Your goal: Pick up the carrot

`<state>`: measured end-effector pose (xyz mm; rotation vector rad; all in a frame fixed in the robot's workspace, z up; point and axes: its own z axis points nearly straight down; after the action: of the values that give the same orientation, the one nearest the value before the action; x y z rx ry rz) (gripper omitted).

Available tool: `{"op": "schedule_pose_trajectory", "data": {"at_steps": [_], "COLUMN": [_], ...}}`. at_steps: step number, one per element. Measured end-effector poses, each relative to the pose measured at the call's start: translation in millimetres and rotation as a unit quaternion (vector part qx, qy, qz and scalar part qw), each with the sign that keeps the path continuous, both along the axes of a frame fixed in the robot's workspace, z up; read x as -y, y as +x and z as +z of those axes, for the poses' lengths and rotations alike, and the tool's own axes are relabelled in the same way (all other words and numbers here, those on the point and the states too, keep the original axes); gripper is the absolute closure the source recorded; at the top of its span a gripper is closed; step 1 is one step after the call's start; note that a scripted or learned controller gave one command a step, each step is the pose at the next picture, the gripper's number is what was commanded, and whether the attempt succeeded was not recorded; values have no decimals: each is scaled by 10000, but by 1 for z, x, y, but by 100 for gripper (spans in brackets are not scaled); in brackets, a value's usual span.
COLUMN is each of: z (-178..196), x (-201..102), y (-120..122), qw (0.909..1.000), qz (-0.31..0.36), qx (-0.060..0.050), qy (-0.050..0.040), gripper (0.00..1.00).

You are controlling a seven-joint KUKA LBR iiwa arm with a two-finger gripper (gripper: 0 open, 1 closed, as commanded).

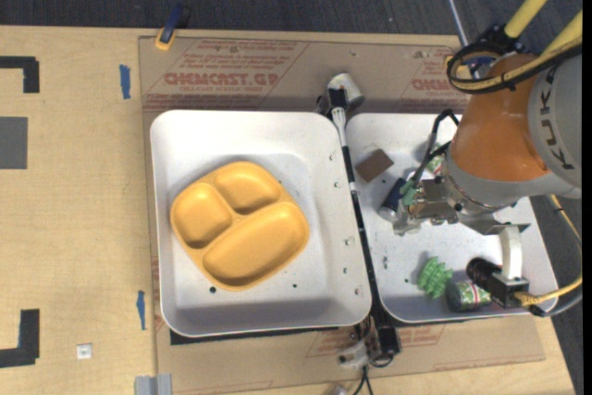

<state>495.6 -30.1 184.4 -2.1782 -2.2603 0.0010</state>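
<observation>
Hovering over right bin (546, 287), claw (418, 210), grip state unclear; glossy yellow three-compartment tray (239, 222) in left bin (185, 134).

- 2 shallow white bins sit side by side on a brown cardboard-covered counter (83, 227).
- The left bin (185, 291) holds a yellow tray (240, 222) with 3 compartments.
- The right bin (398, 291) holds a brown block (374, 165), a green leafy toy (432, 276) and a dark can (474, 291) near its front edge.
- The grey arm (504, 143) with its orange band hangs over the right bin; its claw (413, 206) points left, beside a small blue object (392, 197).
</observation>
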Motion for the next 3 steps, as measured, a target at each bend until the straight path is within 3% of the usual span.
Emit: {"op": "schedule_pose_trajectory", "data": {"at_steps": [1, 2, 3], "z": [53, 3, 71], "x": [49, -15, -45], "y": [-16, -7, -16], "qw": [9996, 9969, 9658], "qz": [-282, -788, -2593], "qx": [19, -5, 12], "qy": [-11, -2, -9], "gripper": [100, 100, 100]}}
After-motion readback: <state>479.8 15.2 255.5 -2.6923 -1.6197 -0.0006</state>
